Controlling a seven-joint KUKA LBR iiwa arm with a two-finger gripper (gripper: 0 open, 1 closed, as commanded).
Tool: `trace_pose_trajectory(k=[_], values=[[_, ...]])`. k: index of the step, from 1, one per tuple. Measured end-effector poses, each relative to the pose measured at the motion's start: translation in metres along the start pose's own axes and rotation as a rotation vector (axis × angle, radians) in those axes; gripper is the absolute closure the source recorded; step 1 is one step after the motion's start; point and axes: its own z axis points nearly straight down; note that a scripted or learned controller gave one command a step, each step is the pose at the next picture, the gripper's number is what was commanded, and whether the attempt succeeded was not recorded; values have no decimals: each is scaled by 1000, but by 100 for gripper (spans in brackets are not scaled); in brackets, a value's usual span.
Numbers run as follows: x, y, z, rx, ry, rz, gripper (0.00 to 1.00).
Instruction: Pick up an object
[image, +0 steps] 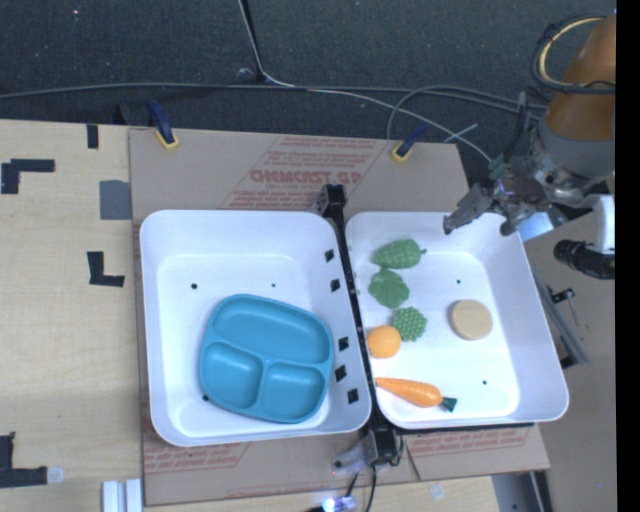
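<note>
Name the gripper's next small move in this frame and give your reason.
Probably carry the gripper down and inward over the right-hand white bin, toward the round tan disc. The gripper hangs at the bin's upper right corner with nothing between its open fingers, and the disc lies apart from the green toy vegetables, the nearest piece to it.

even, bright overhead light, soft shadows, slightly grainy, mild edge blur.

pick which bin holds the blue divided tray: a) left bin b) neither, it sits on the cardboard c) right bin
a, the blue divided tray lies inside the left bin, while the right bin holds the carrot and other toy foods.
</note>
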Motion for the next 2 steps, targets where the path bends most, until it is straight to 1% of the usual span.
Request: trace_pose_trajectory(k=[1, 2], values=[[1, -1, 43, 3, 0, 0, 0], [10, -2, 102, 3, 0, 0, 0]])
